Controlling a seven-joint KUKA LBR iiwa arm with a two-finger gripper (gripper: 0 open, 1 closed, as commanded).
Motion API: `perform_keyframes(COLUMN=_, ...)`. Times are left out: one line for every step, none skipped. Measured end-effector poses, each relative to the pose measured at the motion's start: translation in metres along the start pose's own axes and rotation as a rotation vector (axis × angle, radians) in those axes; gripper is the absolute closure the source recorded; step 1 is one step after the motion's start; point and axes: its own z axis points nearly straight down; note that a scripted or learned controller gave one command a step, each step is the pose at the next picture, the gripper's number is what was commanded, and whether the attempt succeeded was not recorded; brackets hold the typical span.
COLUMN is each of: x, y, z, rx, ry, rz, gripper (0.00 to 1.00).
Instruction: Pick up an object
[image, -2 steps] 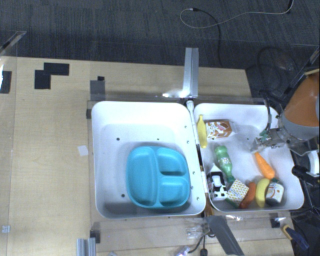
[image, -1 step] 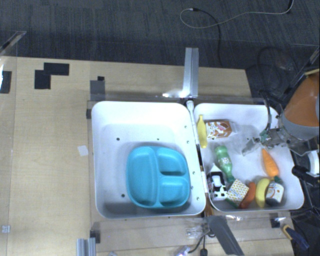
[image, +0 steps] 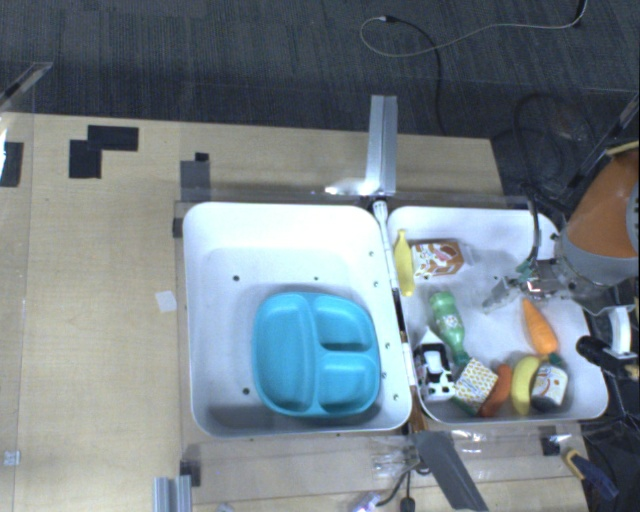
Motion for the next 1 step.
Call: perform_keyframes(x=0.0013, y=0.0024, z=-0.0094, rx=-0.003, ry=0.001, rz=-0.003, gripper=1.0)
